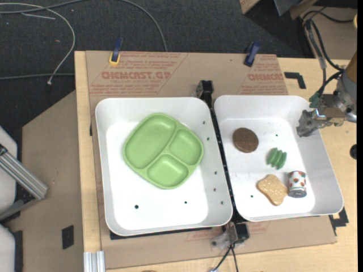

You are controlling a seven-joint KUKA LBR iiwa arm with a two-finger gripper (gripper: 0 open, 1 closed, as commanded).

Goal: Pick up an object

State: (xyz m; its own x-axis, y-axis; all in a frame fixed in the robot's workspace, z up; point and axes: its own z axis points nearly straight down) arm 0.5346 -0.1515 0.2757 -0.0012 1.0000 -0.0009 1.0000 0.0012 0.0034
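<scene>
At three o'clock over the right shallow white bin (317,152), the grey two-finger gripper (309,123) hovers at the rim; how it's set, I cannot tell. Below it lie a round brown cookie (245,140), green ridged piece (277,158), tan cracker (272,189) and small printed can (296,183). Left bin (113,203): a green divided plastic plate (163,150).

A robotics lab: white bins (108,169) on clamped cardboard (181,72), loose cables (62,21) on dark carpet (45,55).
</scene>
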